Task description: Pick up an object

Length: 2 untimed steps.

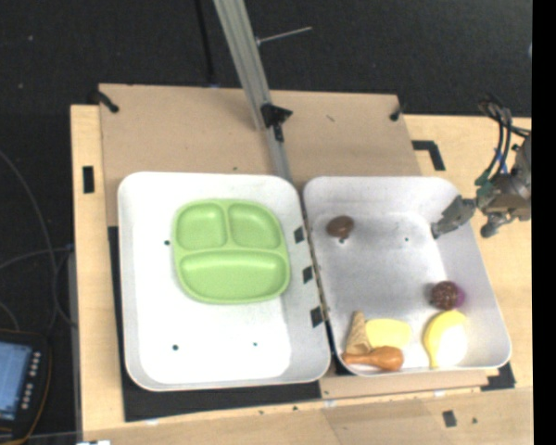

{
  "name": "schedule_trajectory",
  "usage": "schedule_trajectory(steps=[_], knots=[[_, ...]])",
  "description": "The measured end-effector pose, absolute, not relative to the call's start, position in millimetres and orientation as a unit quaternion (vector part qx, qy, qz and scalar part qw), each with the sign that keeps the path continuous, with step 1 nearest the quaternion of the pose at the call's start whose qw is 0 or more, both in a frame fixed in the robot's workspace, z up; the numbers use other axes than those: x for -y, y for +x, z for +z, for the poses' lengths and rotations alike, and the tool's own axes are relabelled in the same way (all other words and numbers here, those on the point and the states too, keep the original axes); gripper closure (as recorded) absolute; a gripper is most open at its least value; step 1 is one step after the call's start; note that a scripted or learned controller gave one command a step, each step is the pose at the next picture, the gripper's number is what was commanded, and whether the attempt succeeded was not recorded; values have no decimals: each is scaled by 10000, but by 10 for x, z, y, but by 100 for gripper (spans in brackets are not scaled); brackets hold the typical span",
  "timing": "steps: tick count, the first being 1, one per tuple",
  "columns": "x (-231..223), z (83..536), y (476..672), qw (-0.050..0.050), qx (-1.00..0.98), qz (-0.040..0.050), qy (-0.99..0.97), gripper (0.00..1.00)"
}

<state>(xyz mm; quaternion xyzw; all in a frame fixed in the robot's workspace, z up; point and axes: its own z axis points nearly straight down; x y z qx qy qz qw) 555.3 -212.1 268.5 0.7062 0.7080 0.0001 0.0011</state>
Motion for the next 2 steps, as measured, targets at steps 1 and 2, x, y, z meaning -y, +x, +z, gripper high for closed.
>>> schedule_trajectory(steps=[1, 2], knots=[[2121, 2685, 5553, 11, -7080, 1, 7062, 0], [2204, 2236, 5543, -6, -7069, -15, 7073, 0]])
